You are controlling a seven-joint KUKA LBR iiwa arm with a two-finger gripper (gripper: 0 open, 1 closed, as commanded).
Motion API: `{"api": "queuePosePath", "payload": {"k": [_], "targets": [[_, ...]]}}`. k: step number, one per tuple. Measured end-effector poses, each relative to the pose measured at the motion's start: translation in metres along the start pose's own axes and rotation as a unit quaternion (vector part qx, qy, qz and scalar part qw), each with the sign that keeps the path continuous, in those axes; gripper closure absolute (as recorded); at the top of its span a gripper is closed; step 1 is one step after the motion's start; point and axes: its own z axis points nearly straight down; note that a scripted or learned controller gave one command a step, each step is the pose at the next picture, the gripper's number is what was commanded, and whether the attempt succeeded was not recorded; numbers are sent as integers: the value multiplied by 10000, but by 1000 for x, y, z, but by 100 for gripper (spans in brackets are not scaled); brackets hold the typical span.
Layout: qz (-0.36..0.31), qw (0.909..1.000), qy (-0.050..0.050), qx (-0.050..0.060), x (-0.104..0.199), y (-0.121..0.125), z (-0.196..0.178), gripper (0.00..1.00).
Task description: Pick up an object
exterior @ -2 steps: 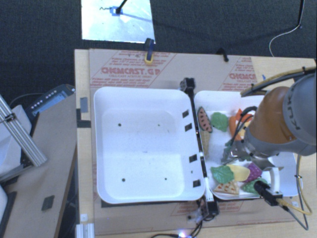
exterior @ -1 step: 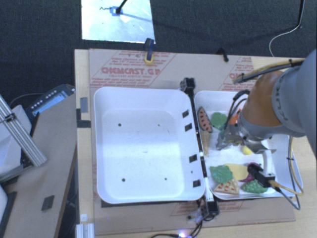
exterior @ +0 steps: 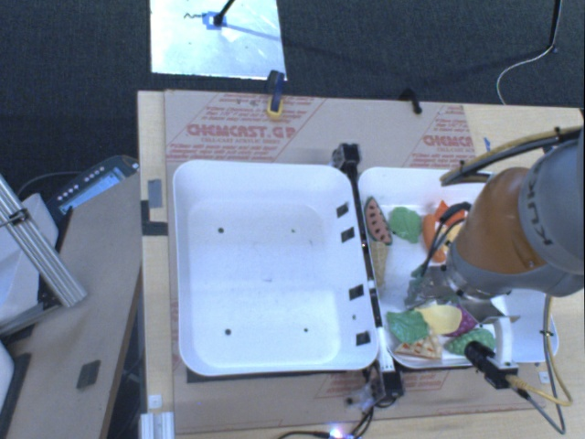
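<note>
1. The arm [exterior: 521, 231] reaches in from the right and bends down over the right bin [exterior: 384, 186], its orange band bulking above the wrist and covering much of that bin's middle and right side.
2. The gripper [exterior: 430, 286] points down into the right bin, just above the toy food heaped near the bin's front; whether it is spread or pressed together cannot be told, as the wrist hides it.
3. The objects to pick lie in the right bin: a watermelon slice [exterior: 377, 221] close to the left wall, a green leafy piece [exterior: 405, 223] beside it, and an orange piece [exterior: 441, 216] partly under the arm.
4. Toward the front edge sit another green leaf [exterior: 408, 324], a yellow piece [exterior: 441, 317], a purple piece [exterior: 466, 321], a pizza-like wedge [exterior: 419, 347] and a dark green piece [exterior: 475, 340], all crowded together and touching or nearly so.
5. The left bin [exterior: 270, 268] sits alongside, its right rim just beside the right bin's left rim, with black clips [exterior: 352, 236] along the shared edge.
6. The worktop [exterior: 238, 131] shows a strip of brown board behind both bins, with a yellow clamp [exterior: 275, 94] at its far edge.
7. Open room in the right bin is narrow: a bare strip along the left wall between the watermelon slice and the front heap.
</note>
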Motion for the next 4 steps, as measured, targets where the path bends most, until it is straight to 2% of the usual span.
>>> {"api": "queuePosePath", "payload": {"k": [1,2,3,4], "targets": [[11,10000,-43,-59,-99,64,-2,100],[-44,10000,-9,-36,-59,95,-1,100],[-43,10000,6,-15,-8,76,0,100],[0,10000,5,11,1,-8,0,100]]}}
